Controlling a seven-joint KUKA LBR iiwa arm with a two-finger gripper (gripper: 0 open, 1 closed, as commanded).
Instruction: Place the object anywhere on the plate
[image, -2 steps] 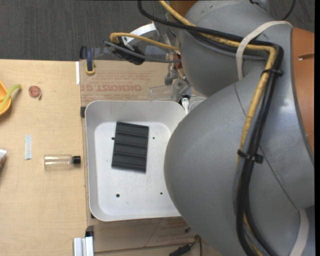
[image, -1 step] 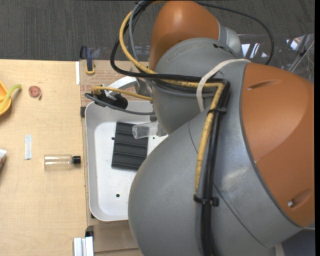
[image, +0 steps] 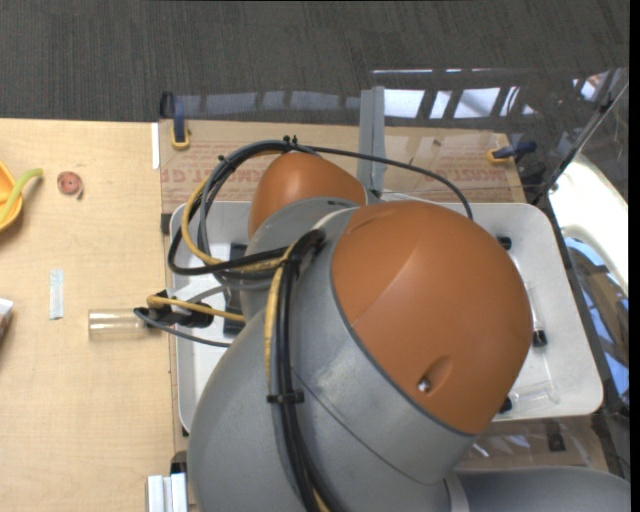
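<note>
The grey arm with its large orange joint caps covers most of the white bin and reaches down toward the bin's left part. Black and yellow cables loop around the wrist. The gripper, the plate and the object lie hidden beneath the arm.
A wooden bench top lies to the left, carrying a clear tube, a small metal strip, a small red disc and an orange-yellow item at the edge. A cardboard wall stands behind the bin.
</note>
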